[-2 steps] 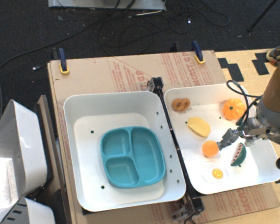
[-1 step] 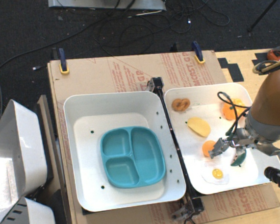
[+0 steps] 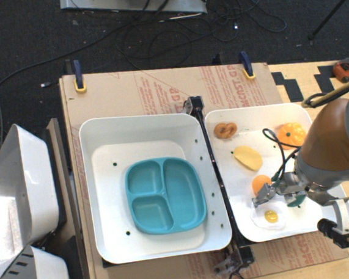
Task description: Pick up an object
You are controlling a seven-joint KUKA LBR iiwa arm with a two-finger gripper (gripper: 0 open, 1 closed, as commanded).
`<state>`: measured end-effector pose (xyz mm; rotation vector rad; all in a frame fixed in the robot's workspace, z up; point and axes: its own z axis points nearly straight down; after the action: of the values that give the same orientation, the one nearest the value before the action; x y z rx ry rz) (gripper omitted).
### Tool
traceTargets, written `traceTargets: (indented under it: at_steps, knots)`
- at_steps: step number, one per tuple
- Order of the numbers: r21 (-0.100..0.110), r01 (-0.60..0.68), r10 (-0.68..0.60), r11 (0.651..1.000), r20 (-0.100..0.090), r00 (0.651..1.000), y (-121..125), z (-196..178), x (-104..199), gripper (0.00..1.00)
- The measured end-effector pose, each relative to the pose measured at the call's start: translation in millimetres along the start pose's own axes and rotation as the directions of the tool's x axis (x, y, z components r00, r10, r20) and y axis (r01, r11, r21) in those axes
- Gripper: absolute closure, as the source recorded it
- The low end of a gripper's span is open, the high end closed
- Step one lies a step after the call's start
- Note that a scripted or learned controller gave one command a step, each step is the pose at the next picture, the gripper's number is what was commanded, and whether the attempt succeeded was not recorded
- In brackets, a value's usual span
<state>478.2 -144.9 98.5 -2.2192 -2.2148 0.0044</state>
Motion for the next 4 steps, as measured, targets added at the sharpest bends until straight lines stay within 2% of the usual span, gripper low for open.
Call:
traceTargets:
  at_steps: [1,2,4]
  knots:
    - [-0.005,-0.002,0.002,1.0,0.002,1.0,1.3,-12.9,-0.2,1.0]
    - [-0.012,0.002,-0.002,1.0,0.005,1.0,4.5,-66.1,-10.7,1.0]
    - [-0.013,0.006,-0.006,1.0,0.005,1.0,11.3,-164.2,-5.3,1.0]
